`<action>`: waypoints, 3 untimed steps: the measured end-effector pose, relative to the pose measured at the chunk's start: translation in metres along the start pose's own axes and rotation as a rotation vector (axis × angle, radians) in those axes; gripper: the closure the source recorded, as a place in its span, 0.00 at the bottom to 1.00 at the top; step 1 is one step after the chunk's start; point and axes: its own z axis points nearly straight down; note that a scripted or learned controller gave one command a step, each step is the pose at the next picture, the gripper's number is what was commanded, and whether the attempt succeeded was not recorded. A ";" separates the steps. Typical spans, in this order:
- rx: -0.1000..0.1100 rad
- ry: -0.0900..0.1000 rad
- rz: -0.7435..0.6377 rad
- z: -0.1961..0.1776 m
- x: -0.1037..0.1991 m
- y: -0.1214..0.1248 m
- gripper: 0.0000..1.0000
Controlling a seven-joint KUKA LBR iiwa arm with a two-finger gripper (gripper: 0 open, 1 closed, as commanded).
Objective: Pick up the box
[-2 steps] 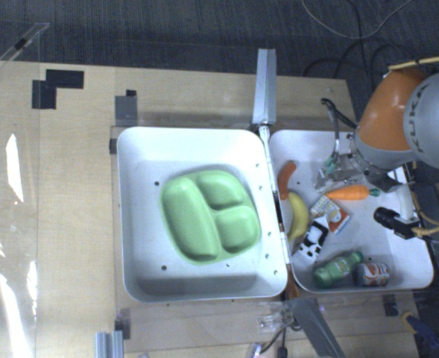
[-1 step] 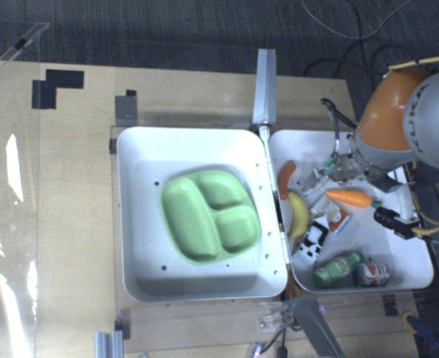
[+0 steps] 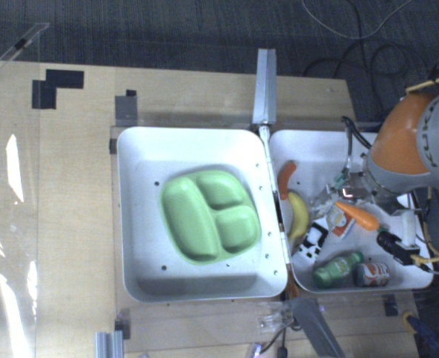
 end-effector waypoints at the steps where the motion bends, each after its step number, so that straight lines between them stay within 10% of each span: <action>1: -0.005 -0.004 0.174 -0.001 0.047 -0.046 0.00; 2: 0.011 -0.002 0.254 -0.017 0.001 -0.002 0.00; 3: 0.003 -0.002 0.212 0.002 0.035 0.071 0.00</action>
